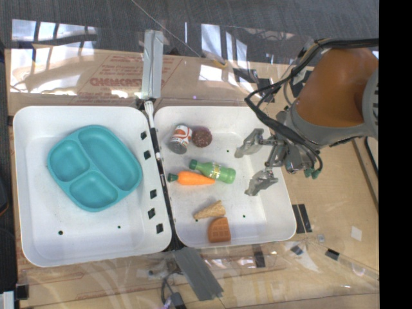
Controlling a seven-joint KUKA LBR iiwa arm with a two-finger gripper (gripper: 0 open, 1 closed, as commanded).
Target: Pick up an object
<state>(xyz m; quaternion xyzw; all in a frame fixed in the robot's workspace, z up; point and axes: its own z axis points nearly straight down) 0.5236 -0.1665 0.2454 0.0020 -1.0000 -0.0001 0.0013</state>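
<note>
Two shallow white plastic bins are sitting side by side on a pale wooden bench, under a shiny clear sheet that is catching the light. Inside the left white bin, a smooth teal plastic plate with three sections is lying flat near the middle.

Small toy foods are lying loose in the right white bin, mostly toward its left edge, so the arm can choose any one. A little round can with a red and white label is touching a dark round ball near the far edge. A green plastic bottle is lying on its side, just beside an orange toy carrot. Nearer the front edge, a tan cone is pointing left, and a bumpy orange waffle block is sitting close to it.

The grey metal two-finger gripper is hanging over the bin's right side, fingers spread wide apart with nothing between them. It is probably above the floor, though that is hard to tell. The bottle is looking like the closest thing to grab.
</note>
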